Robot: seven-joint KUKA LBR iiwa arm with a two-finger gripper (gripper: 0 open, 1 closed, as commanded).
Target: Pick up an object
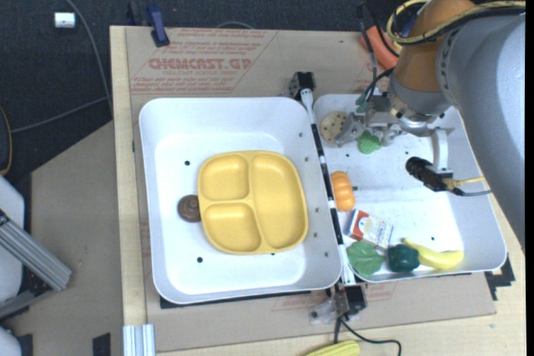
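My gripper [373, 127] is low over the far end of the right bin [480, 217], below the grey arm with its orange band [434, 21]. A small green object [368, 143] lies right at the gripper's tip, touching or nearly touching it. A round speckled cookie-like piece [334, 126] sits just to its left. Nearer the front lie an orange piece [341, 189] by the left wall, a red and white packet [370, 228], a green leafy piece [365, 256], a dark green object [402, 258] and a yellow banana [435, 258].
The left bin [163, 179] holds a yellow divided plate [250, 202] with a small brown round thing [189, 208] at its left side. A black part with a pale cable [424, 171] hangs over the right bin's middle. The arm's bulk covers the bin's far right corner.
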